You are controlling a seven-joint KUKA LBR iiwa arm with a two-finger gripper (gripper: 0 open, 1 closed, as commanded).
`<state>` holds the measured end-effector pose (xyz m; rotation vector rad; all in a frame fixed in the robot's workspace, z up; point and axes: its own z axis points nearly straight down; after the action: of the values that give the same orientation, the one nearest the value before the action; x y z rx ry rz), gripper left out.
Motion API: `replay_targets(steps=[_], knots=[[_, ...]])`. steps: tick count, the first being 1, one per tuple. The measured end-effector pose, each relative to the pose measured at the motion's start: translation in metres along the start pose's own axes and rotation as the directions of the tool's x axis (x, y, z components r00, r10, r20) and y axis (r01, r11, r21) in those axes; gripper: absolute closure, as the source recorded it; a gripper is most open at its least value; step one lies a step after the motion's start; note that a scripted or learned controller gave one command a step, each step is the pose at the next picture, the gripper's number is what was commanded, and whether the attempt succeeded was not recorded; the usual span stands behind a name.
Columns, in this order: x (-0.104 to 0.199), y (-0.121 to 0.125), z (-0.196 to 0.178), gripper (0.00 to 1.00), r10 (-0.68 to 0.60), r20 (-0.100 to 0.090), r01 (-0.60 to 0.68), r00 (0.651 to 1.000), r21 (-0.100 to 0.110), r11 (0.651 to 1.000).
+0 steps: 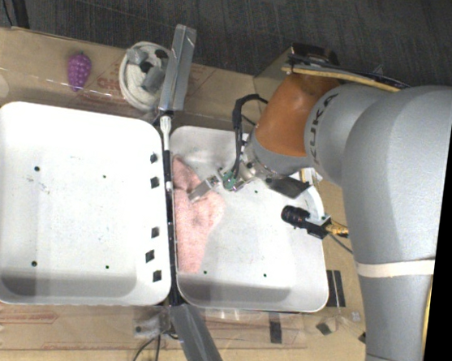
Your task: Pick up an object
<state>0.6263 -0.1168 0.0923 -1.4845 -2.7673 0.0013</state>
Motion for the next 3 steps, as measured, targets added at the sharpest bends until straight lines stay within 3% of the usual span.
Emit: replay_targets(steps=[1, 2, 3], knots=[[0.0, 0.0, -0.01, 1.0, -0.003, 0.0, 0.003, 1.0, 0.001, 1.0], [-0.003, -0.047, -0.001, 1.0, -0.057, 0.001, 0.057, 0.998, -0.001, 0.998], [0.049, -0.018, -0.1, 1.0, 0.008, 0.001, -0.008, 1.0, -0.001, 1.0]])
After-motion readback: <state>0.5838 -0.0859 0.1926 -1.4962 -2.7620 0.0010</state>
